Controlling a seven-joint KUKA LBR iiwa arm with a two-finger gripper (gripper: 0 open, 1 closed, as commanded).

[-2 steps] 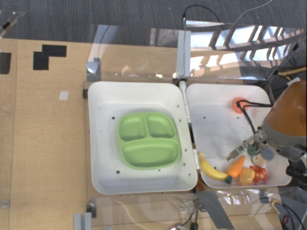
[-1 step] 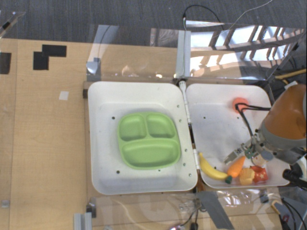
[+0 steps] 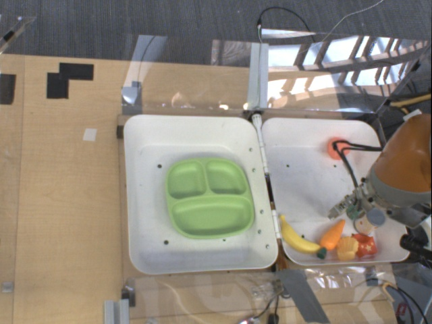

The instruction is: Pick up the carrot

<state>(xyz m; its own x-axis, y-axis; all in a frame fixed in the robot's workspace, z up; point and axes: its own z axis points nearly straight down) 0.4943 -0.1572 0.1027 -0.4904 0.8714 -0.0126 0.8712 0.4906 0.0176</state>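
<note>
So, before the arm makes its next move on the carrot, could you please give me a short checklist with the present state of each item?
1. Small orange carrot in view in the right white bin: ok.
2. Two-finger gripper close above the carrot: ok.
3. Carrot between the fingers: cannot tell.
4. Room around the carrot: not ok; yellow plastic banana and a yellow and red toy crowd it.
5. Green divided plate out of the way in the left white bin: ok.
</note>
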